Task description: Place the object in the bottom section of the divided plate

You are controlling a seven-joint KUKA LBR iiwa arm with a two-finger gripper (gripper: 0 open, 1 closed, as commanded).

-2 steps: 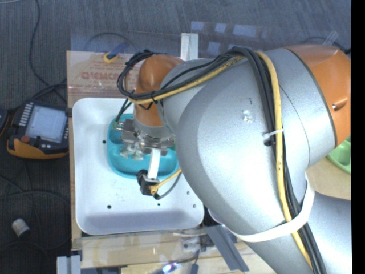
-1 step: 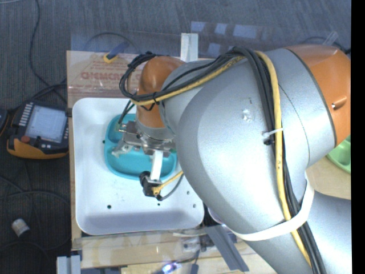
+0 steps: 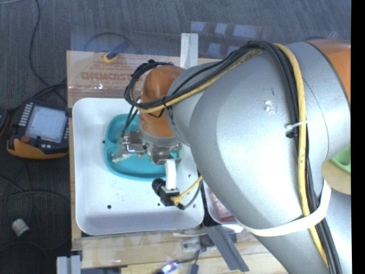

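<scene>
Claw (image 3: 132, 145) over teal divided plate (image 3: 116, 136) in left white bin (image 3: 97, 210)

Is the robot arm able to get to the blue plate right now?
Probably yes. The arm already hangs right over the blue plate in the left white bin, with its gripper down at the plate. Nothing seems to block it, though the wrist hides much of the plate.

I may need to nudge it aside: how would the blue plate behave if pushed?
The blue plate looks like rigid moulded plastic, so probably stiff and light. Lying flat on the smooth floor of the white bin, it would likely slide rather than tip.
</scene>
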